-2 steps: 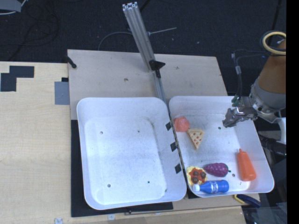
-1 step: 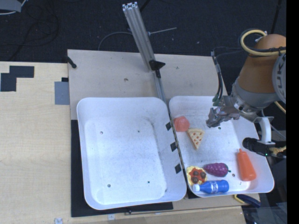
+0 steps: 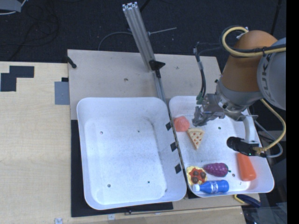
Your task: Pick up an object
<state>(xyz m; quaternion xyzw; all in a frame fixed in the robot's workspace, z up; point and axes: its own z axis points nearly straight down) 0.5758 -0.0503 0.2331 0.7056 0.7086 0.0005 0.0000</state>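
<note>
The hand [image 3: 202, 118], grip state indiscernible, hovers above one triangular yellow pizza-slice toy [image 3: 195, 137], tip pointing toward the near rim.

Two white bins: left bin [image 3: 93, 125]; right bin [image 3: 264, 181]; one pizza slice [image 3: 195, 137]; one pink block [image 3: 181, 123]; one grape bunch [image 3: 216, 169]; one orange carrot [image 3: 245, 167]; one blue bottle [image 3: 212, 187]; one round pizza toy [image 3: 196, 175].
</note>
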